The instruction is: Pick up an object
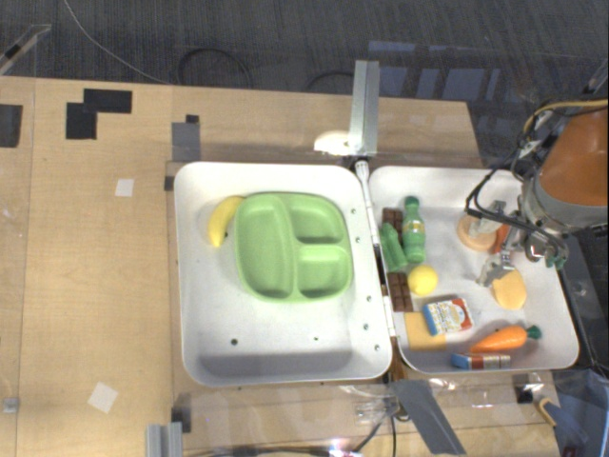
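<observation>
My gripper (502, 263) hangs low over the right side of the right bin (447, 184), its metal fingers just above a pale orange rounded piece (511, 291). Nothing shows between the fingers. A peach-coloured round piece (473, 231) lies just left of the wrist. Further left in the same bin lie a green bottle (413, 229), a green pod (392, 246), a yellow lemon (422, 280), a brown chocolate bar (396, 276), a small red and blue packet (446, 315), a carrot (500, 339) and a blue marker (476, 360).
The left bin (205, 322) holds a green divided tray (289, 246) and a banana (223, 219) beside it. A metal post (365, 103) stands behind the seam between the bins. Cables loop around the arm's orange band (580, 160) at the right.
</observation>
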You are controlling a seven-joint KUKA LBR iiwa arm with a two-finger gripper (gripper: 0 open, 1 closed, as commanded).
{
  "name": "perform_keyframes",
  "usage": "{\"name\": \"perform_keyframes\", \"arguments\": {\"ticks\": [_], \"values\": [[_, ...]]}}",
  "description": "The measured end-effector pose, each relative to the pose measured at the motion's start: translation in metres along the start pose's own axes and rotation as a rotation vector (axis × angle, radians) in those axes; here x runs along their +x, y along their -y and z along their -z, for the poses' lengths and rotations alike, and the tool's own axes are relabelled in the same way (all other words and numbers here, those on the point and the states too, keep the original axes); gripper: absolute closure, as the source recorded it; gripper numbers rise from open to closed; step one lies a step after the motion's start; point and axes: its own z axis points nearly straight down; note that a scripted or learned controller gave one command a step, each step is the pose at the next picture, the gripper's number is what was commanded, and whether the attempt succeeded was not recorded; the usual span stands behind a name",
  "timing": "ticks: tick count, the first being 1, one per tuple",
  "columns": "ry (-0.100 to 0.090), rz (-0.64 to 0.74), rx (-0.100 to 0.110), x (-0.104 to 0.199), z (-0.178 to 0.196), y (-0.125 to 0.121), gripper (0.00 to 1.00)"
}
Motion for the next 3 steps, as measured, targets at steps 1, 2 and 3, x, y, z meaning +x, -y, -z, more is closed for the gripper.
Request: {"name": "perform_keyframes", "arguments": {"ticks": [1,2,3], "values": [[0.009,-0.023,-0.002,-0.011,0.001,-0.059,0.00],[-0.021,-0.111,0.002,-0.036,-0.011,-0.121,0.00],[-0.008,-0.104,0.003,-0.040,0.002,-0.121,1.00]]}}
